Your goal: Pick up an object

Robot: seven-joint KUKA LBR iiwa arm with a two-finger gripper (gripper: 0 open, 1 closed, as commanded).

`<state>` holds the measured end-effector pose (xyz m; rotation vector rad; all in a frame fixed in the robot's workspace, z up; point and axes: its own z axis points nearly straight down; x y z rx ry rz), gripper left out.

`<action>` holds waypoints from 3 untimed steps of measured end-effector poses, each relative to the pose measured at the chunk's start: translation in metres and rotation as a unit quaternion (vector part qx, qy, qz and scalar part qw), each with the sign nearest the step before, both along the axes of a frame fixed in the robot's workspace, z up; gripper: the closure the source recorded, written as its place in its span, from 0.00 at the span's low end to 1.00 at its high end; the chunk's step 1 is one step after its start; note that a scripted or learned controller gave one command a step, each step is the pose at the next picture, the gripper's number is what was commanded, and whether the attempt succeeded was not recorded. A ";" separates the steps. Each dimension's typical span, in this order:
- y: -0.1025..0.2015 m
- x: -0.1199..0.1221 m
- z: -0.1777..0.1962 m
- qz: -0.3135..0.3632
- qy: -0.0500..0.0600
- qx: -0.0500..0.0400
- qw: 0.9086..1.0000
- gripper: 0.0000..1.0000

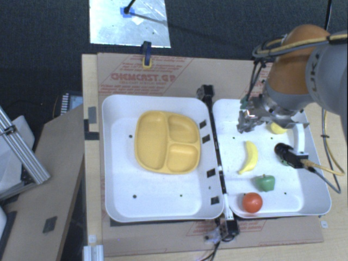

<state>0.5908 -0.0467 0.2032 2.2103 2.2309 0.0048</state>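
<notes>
Right-hand bin: a curved yellow banana lies centre — smooth, unmarked — below the gripper, whose claw state I cannot tell — nothing seen in it

the floor is dark carpet. on it, at the top, lies a shiny silver sheet with a small blue mark. a brown cardboard board with red printed letters covers the bench. at the left edge stands a tilted aluminium profile beside a tan surface.
</notes>
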 end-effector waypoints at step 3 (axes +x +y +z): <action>0.158 0.049 0.006 0.000 0.000 0.001 1.000 1.00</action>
